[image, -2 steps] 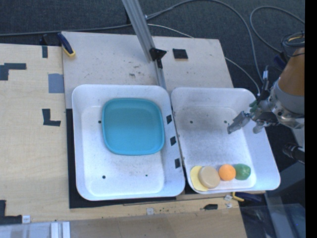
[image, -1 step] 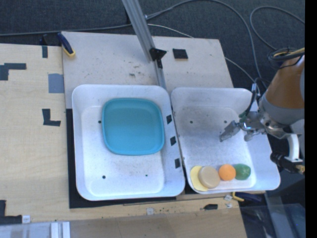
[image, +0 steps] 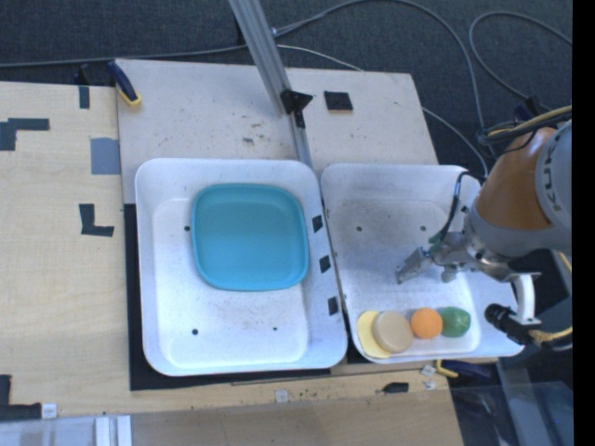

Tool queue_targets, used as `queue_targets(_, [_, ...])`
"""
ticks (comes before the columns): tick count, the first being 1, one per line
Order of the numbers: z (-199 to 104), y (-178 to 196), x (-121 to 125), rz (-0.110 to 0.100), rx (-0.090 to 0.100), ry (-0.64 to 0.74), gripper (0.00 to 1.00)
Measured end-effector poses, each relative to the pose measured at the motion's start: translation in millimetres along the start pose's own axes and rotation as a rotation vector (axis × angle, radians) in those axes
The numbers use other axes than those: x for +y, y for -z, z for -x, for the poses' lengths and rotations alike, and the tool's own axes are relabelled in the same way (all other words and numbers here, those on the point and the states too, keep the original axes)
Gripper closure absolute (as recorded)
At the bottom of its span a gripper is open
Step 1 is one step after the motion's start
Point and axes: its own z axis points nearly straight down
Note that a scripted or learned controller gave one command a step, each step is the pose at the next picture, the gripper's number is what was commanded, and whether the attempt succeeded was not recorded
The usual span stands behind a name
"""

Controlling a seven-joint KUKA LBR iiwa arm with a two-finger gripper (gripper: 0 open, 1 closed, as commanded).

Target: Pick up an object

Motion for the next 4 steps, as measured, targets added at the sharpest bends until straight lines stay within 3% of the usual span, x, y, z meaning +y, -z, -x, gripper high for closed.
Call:
queue_targets(1, [0,13,1,0.005,-0.001,0.0,1.0])
queue_targets(3, [-2,114,17,0.009,-0.002,0.001,1.0])
queue_targets(4, [-2,142,17,0.008,-0.002,0.0,1.0])
